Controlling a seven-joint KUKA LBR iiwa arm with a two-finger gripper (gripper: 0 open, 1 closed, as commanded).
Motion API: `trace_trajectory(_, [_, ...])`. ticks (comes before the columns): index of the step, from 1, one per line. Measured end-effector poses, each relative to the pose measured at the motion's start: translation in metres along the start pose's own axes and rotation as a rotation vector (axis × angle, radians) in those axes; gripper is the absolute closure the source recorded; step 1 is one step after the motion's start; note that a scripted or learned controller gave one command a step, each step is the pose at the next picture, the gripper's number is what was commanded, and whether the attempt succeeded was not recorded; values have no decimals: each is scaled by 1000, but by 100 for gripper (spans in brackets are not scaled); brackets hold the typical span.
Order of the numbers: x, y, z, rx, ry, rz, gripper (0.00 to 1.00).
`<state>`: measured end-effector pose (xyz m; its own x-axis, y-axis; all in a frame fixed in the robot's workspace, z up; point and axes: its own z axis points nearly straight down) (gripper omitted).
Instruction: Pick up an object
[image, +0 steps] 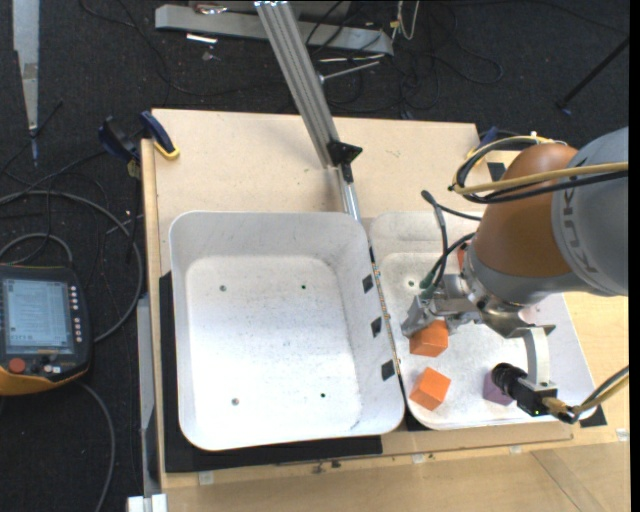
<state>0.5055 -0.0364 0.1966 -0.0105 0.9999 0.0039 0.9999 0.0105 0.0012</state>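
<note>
Left shallow white plastic bin (200, 300) bare; in the right white bin (400, 250), two orange foam cubes, one (429, 341) just beneath the gripper (425, 322), the other (431, 387) nearer the front. Gripper state impossible to tell, nothing seen clamped. Judged mid-approach: next, a straight descent over the upper cube, then closing.

Bright, even overhead light across the bench (260, 160). Soft, short shadows along the inner walls of the left bin (200, 330), darker under its near edge. Mild glare on the orange band (525, 215) above the wrist. Reasonably sharp at centre, slightly soft and grainy throughout. Dark floor (70, 120) underexposed, cables barely legible. Little distortion at the edges.
</note>
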Motion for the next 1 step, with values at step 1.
trace_trajectory(1, [98,45,2,-1,-1,-1,100])
